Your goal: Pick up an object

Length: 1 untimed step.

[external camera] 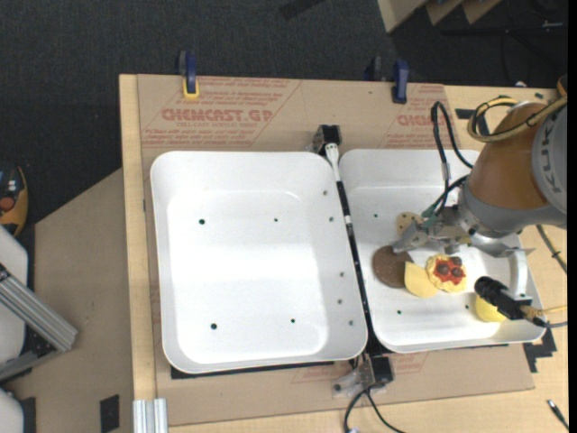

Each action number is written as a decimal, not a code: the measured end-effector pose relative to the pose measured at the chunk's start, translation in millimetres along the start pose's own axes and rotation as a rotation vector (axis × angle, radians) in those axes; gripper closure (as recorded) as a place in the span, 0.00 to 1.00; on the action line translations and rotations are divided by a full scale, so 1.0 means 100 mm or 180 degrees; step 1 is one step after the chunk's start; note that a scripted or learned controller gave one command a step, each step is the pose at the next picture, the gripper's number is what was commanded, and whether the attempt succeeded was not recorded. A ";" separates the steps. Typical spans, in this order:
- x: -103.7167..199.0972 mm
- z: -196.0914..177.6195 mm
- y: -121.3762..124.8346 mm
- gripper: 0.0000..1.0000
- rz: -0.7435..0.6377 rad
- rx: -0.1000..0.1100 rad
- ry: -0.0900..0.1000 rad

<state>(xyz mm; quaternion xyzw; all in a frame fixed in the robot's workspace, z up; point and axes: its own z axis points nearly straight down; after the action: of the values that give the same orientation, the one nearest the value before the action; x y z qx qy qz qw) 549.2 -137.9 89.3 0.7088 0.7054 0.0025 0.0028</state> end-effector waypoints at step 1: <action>0.07 0.00 -0.52 0.00 -0.0003 -0.0010 -0.0004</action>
<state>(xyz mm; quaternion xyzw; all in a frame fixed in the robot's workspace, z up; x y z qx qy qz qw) 497.1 -130.3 89.0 0.7084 0.7058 0.0032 0.0044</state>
